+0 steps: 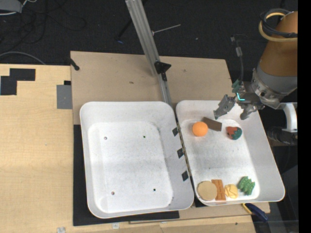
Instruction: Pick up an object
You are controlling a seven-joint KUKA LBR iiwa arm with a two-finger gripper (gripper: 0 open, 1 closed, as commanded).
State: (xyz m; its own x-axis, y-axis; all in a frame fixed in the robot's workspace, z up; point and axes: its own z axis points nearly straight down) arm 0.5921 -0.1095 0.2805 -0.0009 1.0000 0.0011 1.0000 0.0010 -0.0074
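My gripper hangs open over the far part of the right bin, its two grey fingers spread with nothing between them. Just below it lie a brown block, an orange ball and a small red-and-green toy. Along the bin's near edge sit a tan round piece, an orange-brown bar, a yellow item and a green item.
The left bin adjoins the right one, joined by black clips. A slanted aluminium rail rises behind the bins. The arm's orange band and grey wrist stand at the right.
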